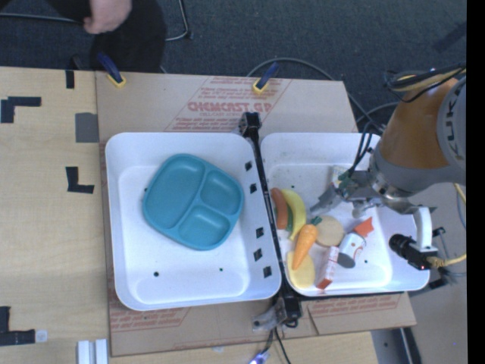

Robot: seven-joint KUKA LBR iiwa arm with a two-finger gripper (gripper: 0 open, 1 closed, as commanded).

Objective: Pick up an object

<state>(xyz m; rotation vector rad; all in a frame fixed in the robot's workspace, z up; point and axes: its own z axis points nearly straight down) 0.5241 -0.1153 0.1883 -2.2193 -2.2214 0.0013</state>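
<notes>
Reaching into the right-hand shallow white plastic bin (303,146), the pincer (333,197) hovers just beside the orange plastic toy carrot (304,243); its opening cannot be judged. Approach step. Next: descend squarely onto the carrot.

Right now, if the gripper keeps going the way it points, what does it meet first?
The gripper points left and slightly down in the view, over the right bin. First in that line looks like the banana, with the carrot just below it; depth is unclear from this one view.

Arm (424,139) from the right, wrist angled down-left.
</notes>
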